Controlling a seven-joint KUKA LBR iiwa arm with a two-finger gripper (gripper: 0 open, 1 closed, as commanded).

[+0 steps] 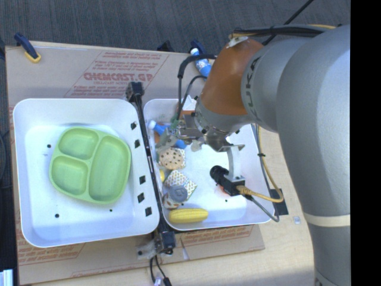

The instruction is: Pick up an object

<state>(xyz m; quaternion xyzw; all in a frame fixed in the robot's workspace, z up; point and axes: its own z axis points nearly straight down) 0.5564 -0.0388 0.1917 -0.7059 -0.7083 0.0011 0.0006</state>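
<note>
The grey arm [297,100] fills the right of the frame and covers the upper part of the right bin [253,216]. Its gripper [184,137] sits low among cluttered objects at the bin's upper left; whether the fingers are parted or closed cannot be made out. Lower in that bin lie a speckled round object [171,157] and a yellow corn cob [189,215]. The left bin [30,159] holds a green divided plate [90,165].

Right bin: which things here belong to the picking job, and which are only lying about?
For the job:
hand
cookie
corn cob
patterned packet

Lying about:
green divided plate
blue clamp
cardboard sheet
</note>
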